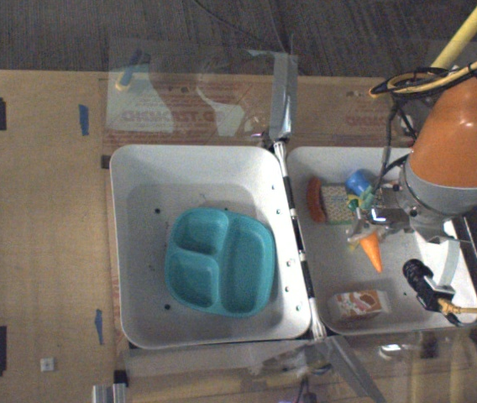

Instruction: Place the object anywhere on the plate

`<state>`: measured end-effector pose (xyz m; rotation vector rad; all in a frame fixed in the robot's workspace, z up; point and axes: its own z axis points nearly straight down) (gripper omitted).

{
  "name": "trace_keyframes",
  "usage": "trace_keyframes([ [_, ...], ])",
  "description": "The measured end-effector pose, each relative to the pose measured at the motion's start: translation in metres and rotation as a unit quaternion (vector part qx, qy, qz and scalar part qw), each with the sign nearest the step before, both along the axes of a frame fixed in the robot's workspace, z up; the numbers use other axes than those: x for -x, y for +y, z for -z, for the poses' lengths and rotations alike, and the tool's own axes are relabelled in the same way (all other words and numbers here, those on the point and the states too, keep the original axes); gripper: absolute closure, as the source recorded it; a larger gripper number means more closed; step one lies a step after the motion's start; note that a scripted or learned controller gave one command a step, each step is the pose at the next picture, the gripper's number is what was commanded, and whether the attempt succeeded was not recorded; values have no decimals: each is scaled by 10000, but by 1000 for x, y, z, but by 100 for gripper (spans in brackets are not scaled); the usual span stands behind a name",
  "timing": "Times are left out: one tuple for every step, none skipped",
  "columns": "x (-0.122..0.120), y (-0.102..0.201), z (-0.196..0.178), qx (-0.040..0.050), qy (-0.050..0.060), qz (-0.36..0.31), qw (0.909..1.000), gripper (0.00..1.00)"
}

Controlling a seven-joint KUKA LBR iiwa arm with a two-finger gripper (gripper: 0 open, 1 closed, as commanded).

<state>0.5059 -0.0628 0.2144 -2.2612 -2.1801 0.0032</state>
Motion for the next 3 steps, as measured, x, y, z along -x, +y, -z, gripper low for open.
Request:
trace_keyframes([
  [-1, 68, 31, -8, 10, -443, 9990, 100],
  [-14, 147, 30, -4, -11, -461, 9989, 100],
  [-14, 147, 30, -2, -11, -466, 9989, 0],
])
